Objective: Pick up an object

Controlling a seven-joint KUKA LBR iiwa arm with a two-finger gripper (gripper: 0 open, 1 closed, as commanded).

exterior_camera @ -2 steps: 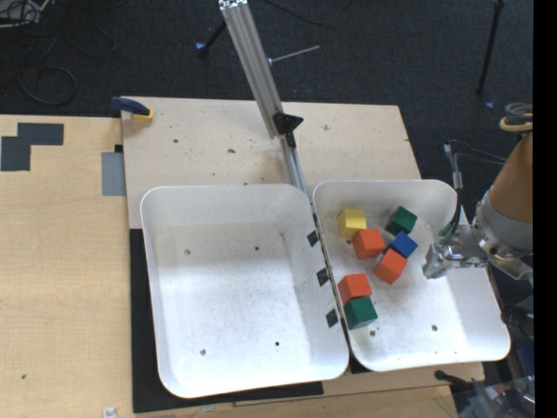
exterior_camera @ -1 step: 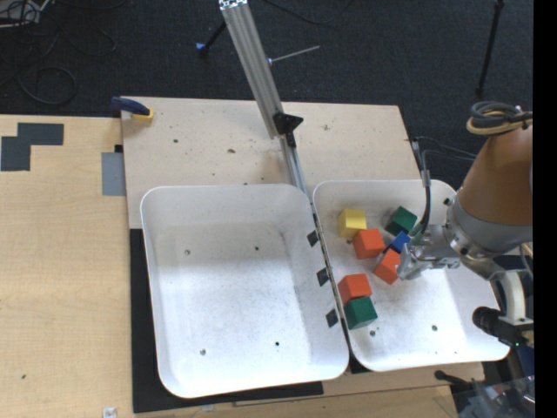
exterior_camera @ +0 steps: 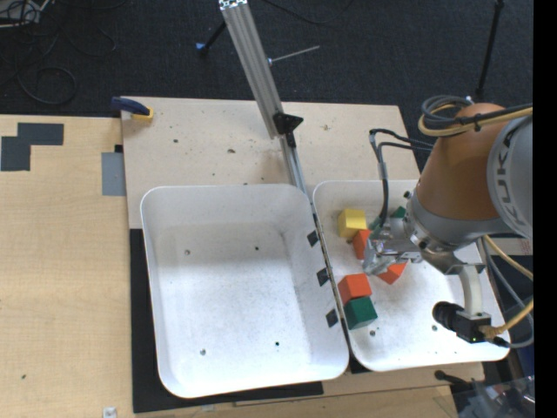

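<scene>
Seen from above at a slant: two shallow white bins side by side on a wooden bench. One grey arm (exterior_camera: 474,181) with an orange band, entering from the right and reaching down into the right bin (exterior_camera: 409,351). One pincer (exterior_camera: 383,255) low over that bin's middle, metal parts visible, but released or clenched: cannot tell.

Blocks in the right bin, counted: one yellow block (exterior_camera: 352,222) just up and left of the pincer; one orange piece (exterior_camera: 360,244) directly left of it, touching or nearly so; one orange piece (exterior_camera: 393,273) just below and slightly right of it, close against the metal, whether grasped cannot tell; one orange-red cube (exterior_camera: 354,286) below and left; one dark green block (exterior_camera: 360,311) further below, touching that cube. A small patch of green (exterior_camera: 399,212) above and right of the pincer, partly hidden by the arm.

Left bin (exterior_camera: 165,233) well to the left of the pincer, with a few dark specks on its floor. One slanted aluminium bar (exterior_camera: 257,68) rising up and left, beyond the bins.
</scene>
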